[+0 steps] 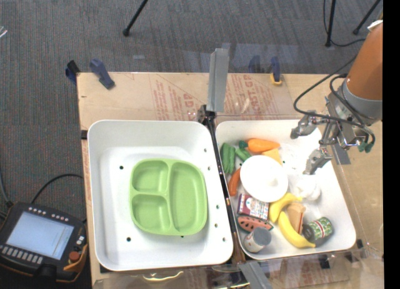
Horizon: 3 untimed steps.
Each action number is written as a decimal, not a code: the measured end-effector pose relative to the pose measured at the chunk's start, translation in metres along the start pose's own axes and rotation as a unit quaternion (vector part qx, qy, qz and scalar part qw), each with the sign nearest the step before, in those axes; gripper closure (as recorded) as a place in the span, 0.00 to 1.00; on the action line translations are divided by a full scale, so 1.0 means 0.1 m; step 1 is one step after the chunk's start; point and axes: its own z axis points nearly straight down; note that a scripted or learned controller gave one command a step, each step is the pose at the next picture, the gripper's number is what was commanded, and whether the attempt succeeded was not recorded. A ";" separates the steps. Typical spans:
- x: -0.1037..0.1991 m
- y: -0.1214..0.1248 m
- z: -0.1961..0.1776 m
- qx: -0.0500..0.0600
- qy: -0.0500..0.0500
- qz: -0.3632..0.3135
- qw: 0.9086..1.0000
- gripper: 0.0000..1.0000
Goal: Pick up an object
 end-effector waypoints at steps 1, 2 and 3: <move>0.78 0.33 0.92 -0.002 0.004 -0.111 0.994 0.00; 0.92 0.55 1.62 0.001 -0.004 -0.117 0.993 0.00; 0.88 0.58 1.53 0.001 -0.009 -0.120 0.993 1.00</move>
